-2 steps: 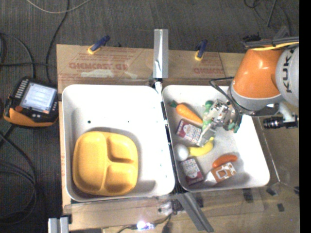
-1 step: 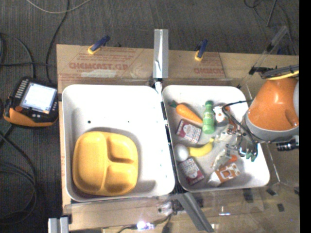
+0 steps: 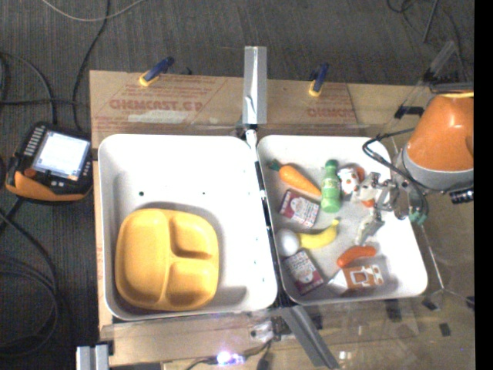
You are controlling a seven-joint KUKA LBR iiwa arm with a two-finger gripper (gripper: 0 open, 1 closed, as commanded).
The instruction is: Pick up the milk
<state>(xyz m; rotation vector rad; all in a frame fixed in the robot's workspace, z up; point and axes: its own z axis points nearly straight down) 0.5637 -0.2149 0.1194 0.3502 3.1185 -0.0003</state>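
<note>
Milk [image 3: 300,208] mid-bin, beside carrot [image 3: 299,179], gripper [image 3: 376,216] apart.

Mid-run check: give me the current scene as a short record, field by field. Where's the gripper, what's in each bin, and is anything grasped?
gripper: low over the right bin's right side, near its wall
grasp: nothing seen between the fingers
right bin: carrot, green bottle, banana, egg, two maroon packets, red sausage-like item, orange carton
milk: cannot tell which item it is
left bin: yellow divided plate, lower left
outside bins: handheld pendant left of the bench
</note>
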